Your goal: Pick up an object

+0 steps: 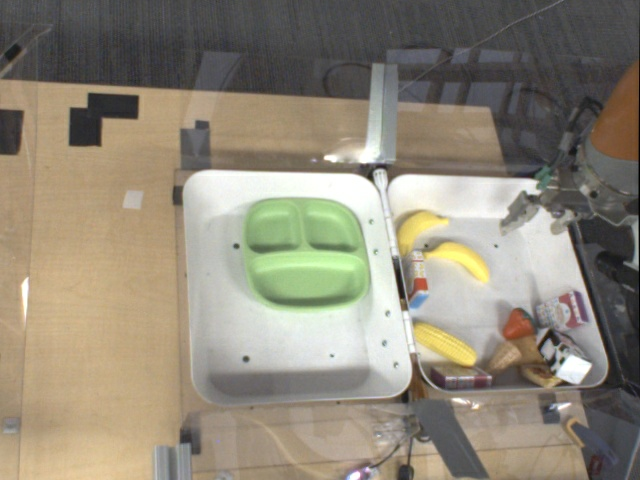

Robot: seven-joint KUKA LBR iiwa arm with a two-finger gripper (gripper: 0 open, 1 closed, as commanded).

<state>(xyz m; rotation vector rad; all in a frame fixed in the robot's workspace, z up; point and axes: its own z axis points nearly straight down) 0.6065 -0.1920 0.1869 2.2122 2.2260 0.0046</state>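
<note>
The tool (537, 208) hangs over the far right corner of the right bin (500, 258), its two fingers spread apart with nothing between them. In that bin, two bananas (445, 246) lie well left of the tool, against the wall shared with the left bin (215, 268). Nearer than the bananas lie a corn cob (445, 344), an ice-cream cone (508, 353) and a small carton (563, 311). A green divided plate (304, 252) rests in the left bin.
</note>
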